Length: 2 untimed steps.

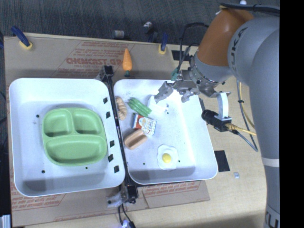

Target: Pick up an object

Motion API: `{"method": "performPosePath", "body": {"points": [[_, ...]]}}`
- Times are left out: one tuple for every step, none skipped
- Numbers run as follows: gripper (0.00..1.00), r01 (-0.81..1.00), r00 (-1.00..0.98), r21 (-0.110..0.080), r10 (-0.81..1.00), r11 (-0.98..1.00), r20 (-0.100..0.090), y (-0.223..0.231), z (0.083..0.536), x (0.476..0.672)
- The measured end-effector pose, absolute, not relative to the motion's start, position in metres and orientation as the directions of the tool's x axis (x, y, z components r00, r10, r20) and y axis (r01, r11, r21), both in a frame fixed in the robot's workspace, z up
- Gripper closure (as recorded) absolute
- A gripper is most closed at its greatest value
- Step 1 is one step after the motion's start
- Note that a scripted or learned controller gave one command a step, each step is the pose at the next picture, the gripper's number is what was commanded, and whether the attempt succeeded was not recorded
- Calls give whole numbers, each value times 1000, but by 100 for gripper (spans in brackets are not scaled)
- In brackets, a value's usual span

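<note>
The arm's pincer [173, 91] hangs over the far part of the right bin [199, 141], its two grey fingers spread apart with nothing between them. Using the fried egg [166, 157] near that bin's near edge as landmark: the hot dog [135, 139] lies just left of it and a little farther back, the small printed packet [147, 125] beyond that, then the green pea pod [139, 106] and a bread piece [121, 108] by the left wall. A green divided plate [73, 137] sits in the left bin [23, 127], well left of the egg. A carrot [127, 60] rests on the bench [85, 56] beyond both bins.
</note>
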<state>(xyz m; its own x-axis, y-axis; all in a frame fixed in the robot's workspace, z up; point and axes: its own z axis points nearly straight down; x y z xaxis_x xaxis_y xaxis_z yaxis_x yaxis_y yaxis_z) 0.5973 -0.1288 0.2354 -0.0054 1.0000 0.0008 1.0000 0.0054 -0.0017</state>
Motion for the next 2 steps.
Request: {"method": "performPosePath", "body": {"points": [[0, 1000, -6, 3, 1000, 6, -1, -103, 373, 627], [100, 1000, -13, 3, 1000, 13, -1, -102, 383, 627]]}}
